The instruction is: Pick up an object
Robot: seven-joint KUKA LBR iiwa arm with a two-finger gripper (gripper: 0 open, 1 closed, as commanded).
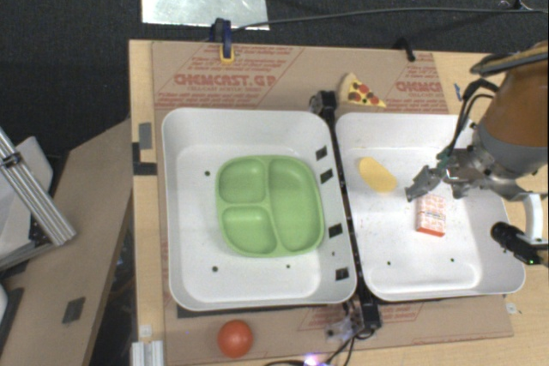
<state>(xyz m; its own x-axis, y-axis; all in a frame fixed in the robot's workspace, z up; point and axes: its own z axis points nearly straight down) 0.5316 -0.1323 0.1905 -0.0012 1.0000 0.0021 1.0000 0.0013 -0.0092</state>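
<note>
In the right bin [403, 274] lie a yellow oval piece [377, 174] near its upper left and a small red-and-white packet [431, 215] right of centre. My gripper [425, 184] hangs over the right bin, just above and left of the packet and right of the yellow piece. Its fingers point left and look slightly spread, with nothing between them. The grey arm with its orange band [519, 103] comes in from the right edge.
The left bin [193, 270] holds a green divided plate [269, 205]. A toy pizza slice [361, 92] lies on the cardboard behind the bins, and an orange-red ball [235, 338] sits in front of the left bin. A blue clamp [223, 39] stands at the back.
</note>
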